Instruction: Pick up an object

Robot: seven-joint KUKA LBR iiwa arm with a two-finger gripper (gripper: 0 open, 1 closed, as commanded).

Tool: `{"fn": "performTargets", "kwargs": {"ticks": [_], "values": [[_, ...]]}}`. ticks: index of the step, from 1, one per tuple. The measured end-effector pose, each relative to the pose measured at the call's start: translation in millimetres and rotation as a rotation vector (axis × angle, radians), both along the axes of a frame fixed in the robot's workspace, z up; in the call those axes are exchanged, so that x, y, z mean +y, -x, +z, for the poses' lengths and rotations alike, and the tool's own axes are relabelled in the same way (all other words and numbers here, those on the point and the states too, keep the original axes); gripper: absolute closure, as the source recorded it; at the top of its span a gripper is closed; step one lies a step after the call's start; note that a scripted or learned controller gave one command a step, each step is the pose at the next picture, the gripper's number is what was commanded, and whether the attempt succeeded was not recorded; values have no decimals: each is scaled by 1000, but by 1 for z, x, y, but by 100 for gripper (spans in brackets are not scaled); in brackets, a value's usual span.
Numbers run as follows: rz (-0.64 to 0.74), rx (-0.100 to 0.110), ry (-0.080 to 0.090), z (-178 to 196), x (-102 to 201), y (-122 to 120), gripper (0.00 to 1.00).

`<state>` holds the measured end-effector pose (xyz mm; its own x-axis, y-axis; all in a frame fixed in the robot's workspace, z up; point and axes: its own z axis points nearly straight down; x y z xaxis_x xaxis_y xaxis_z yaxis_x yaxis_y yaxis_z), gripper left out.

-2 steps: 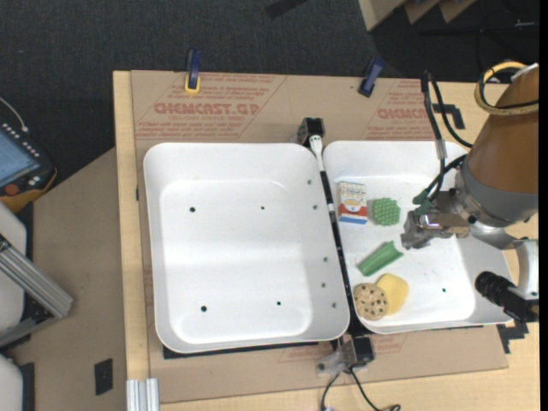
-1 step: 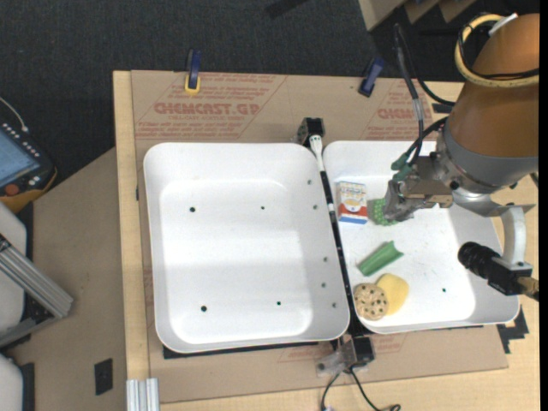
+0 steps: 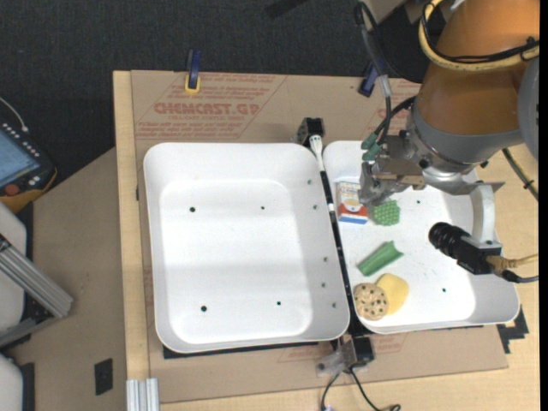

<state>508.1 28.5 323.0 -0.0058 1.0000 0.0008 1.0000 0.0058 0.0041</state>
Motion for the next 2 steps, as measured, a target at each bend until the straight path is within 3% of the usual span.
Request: {"fn": "performTargets", "kwargs": {"ticks": [1,2], "values": [[-11,7,2,1,-51,30,100],[-5,3,1,12,-48,28,100]]}}
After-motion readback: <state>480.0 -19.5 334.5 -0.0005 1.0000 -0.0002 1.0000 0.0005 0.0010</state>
